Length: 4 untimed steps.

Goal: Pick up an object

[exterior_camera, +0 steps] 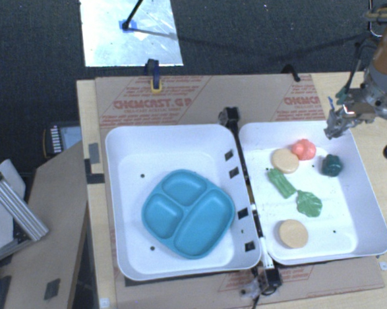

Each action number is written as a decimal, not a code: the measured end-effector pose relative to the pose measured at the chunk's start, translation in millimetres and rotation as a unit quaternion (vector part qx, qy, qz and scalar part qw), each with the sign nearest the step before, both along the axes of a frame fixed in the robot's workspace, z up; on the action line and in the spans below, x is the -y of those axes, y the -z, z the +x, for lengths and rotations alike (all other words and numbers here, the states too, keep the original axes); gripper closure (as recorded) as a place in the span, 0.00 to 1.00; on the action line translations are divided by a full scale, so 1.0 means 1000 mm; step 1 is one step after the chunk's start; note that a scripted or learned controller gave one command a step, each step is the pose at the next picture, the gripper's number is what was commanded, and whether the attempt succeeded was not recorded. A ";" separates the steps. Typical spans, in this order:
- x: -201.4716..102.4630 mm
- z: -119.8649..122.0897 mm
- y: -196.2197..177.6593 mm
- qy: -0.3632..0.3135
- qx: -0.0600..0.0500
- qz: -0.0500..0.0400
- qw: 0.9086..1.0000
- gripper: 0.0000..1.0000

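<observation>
Board (151, 102) reads "CHEMCAST GP"; claw (335, 127), state unclear, hovers over right bin (368, 191).

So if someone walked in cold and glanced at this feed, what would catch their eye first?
Probably the big blue divided plate lying alone in the left bin. Next, the scatter of small toy foods in the right bin: a pink piece beside a tan disc, green pieces mid-bin, another tan disc near the front. The end effector hangs over that bin's far right corner.

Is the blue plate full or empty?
Empty: the blue plastic divided plate in the left white bin shows three bare compartments.
</observation>
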State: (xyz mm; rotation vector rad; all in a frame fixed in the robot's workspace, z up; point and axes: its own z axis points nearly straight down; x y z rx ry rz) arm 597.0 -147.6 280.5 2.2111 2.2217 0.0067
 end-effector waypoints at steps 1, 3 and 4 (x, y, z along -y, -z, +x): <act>-0.047 0.001 0.009 -0.001 -0.003 0.001 1.000 1.00; -0.152 0.018 0.012 -0.003 -0.002 0.002 1.000 1.00; -0.199 0.033 0.017 -0.002 -0.003 0.002 1.000 1.00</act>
